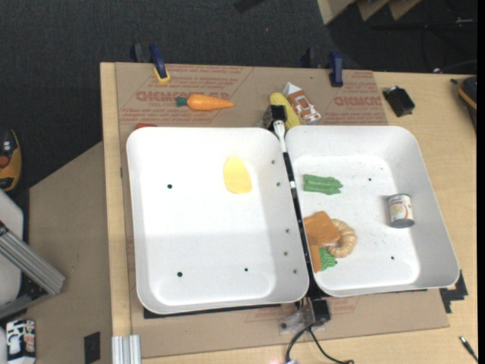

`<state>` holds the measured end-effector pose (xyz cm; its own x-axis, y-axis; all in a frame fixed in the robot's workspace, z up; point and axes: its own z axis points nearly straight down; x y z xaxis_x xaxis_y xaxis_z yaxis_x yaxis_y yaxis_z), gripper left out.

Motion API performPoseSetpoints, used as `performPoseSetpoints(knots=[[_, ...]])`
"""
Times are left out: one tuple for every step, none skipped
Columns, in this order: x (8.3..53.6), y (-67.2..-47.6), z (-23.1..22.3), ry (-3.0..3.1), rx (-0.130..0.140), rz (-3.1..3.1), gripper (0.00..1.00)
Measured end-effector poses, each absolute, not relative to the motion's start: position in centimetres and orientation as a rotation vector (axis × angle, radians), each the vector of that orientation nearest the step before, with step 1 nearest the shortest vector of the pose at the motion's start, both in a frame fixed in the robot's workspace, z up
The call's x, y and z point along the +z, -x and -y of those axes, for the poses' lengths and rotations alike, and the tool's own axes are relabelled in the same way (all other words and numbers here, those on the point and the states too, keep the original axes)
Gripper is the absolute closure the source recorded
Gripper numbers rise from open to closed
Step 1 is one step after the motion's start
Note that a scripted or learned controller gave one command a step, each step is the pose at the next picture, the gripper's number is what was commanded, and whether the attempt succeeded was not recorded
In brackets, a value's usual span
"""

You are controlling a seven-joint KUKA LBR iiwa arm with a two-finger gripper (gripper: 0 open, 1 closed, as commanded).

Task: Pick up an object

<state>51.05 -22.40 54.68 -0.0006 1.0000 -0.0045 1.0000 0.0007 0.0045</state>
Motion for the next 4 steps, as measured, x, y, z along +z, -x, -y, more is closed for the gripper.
performPoseSetpoints(knots=[[54.6, -51.0, 22.4, -2.217, -0.001, -2.219, 0.0], [55.8, -51.1, 22.4, -2.212, 0.001, -2.215, 1.0], [55.7, -51.1, 22.4, -2.213, 0.0, -2.215, 0.0], [56.9, -51.2, 22.4, -2.208, 0.002, -2.211, 1.0]])
